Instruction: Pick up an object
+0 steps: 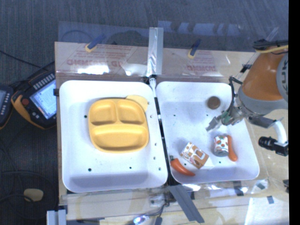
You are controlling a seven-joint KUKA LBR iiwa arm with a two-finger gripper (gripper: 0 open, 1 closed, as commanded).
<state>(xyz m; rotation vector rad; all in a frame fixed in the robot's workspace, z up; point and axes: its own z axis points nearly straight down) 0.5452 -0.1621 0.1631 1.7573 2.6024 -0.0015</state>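
The right bin [187,90] holds a small brown round disc [213,102] near its back, a small can with a printed label [220,145], an orange carrot-like piece [231,148] beside the can, a white and orange patterned box [194,155], and another orange piece [181,168] at the front edge. My gripper [220,121] hangs over the right side of this bin, between the brown disc and the can, with nothing seen between its fingers. The grey arm with its orange band [267,81] reaches in from the right.
The left bin [75,172] holds a yellow divided tray [118,125], with a pale yellow piece [137,99] at the tray's back right corner. A metal divider [154,55] runs between the bins at the back. A handheld controller [40,100] lies off the bench at left.
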